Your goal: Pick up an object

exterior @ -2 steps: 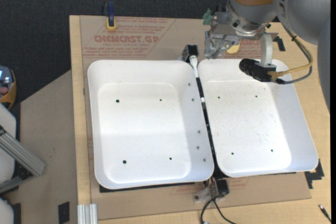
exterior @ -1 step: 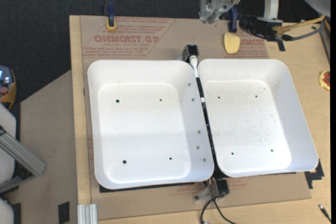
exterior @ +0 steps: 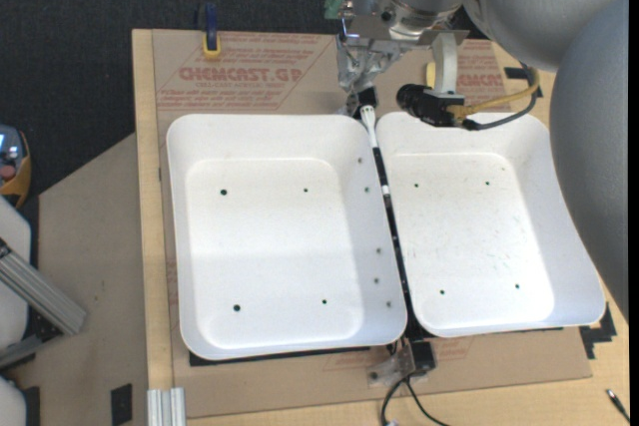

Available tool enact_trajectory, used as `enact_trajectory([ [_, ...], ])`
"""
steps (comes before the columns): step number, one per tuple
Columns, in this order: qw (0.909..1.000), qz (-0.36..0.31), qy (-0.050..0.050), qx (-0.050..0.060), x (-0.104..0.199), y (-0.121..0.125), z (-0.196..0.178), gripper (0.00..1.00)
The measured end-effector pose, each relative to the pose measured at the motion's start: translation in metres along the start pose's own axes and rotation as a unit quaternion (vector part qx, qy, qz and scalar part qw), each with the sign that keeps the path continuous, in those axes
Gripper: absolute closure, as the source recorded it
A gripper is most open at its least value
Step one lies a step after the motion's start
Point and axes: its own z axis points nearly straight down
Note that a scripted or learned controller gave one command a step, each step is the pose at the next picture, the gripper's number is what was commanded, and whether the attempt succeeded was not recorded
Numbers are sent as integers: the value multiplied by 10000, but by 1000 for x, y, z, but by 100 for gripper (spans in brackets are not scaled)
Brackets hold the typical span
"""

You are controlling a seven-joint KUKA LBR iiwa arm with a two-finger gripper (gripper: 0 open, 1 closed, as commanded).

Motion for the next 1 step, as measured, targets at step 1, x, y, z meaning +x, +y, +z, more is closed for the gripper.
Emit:
enact_trajectory([
  [1,10000,-39,13,5,104,-2,70,100],
])
